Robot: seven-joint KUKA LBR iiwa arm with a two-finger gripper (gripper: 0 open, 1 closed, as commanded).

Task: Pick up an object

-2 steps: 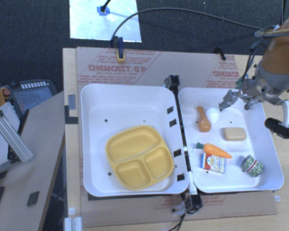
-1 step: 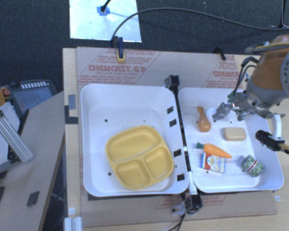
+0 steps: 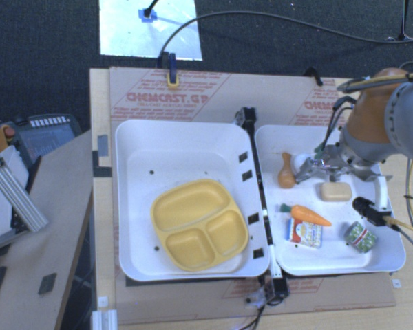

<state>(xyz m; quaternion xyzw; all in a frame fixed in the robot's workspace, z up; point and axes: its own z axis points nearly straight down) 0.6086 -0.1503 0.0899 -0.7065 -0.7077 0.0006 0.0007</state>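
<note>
The right bin holds several small things. A brown pear-shaped piece stands near its left wall. A beige block lies in the middle, with an orange carrot in front of it. A small red and white carton lies just below the carrot. A green can rests at the front right. My gripper hangs low over the back of this bin, between the brown piece and the beige block, just right of the brown piece. Nothing shows between its tips.
A yellow divided tray lies in the left bin. A black divider runs between the two bins. My grey arm covers the back right corner of the right bin.
</note>
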